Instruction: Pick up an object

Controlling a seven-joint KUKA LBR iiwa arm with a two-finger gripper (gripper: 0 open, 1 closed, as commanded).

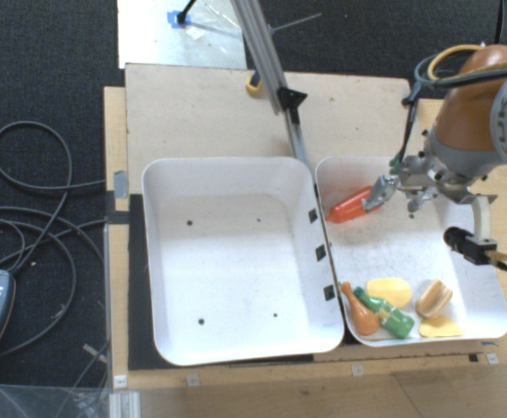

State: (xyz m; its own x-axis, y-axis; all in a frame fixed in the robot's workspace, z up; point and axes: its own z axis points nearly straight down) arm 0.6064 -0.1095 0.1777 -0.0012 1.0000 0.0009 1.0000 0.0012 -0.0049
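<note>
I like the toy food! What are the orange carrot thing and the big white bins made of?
The orange-red carrot-shaped toy looks like smooth plastic: one bright colour with a slight shine. It sits at the gripper in the right bin. Both bins, including the left bin, look like thin moulded white plastic with rounded corners and a matte finish, though painted metal can't be ruled out.
</note>
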